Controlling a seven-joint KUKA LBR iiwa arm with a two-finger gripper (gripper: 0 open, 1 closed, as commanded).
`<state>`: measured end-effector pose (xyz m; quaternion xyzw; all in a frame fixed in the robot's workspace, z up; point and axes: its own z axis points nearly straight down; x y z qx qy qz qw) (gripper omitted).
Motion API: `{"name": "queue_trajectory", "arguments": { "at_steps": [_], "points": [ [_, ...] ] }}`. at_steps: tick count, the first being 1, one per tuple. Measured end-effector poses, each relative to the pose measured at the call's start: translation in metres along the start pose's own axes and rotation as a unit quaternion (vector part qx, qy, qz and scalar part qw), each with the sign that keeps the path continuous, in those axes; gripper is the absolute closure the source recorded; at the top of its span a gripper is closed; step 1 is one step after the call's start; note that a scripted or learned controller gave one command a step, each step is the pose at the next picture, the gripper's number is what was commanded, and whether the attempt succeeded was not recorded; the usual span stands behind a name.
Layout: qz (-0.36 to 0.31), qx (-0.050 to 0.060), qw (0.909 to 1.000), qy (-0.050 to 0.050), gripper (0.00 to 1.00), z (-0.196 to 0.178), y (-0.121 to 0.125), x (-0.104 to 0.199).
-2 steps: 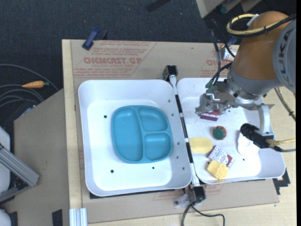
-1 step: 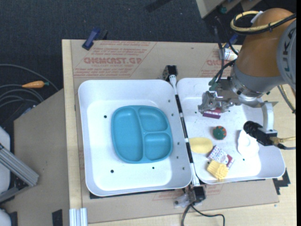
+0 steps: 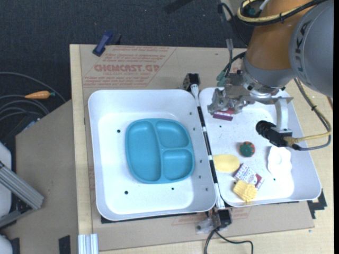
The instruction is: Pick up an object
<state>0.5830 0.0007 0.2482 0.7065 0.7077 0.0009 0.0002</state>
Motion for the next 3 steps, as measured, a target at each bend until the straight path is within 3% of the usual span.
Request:
{"name": "queue_trajectory", "arguments": {
  "at_steps": [2, 3],
  "points": [
    [0.001, 0.000, 1.0000, -0.001, 1.00, 0.001, 0.000, -0.006],
    [0.002, 0.002, 1.0000, 0.000, 1.00, -0.006, -0.083, -0.022]
  ]
}}
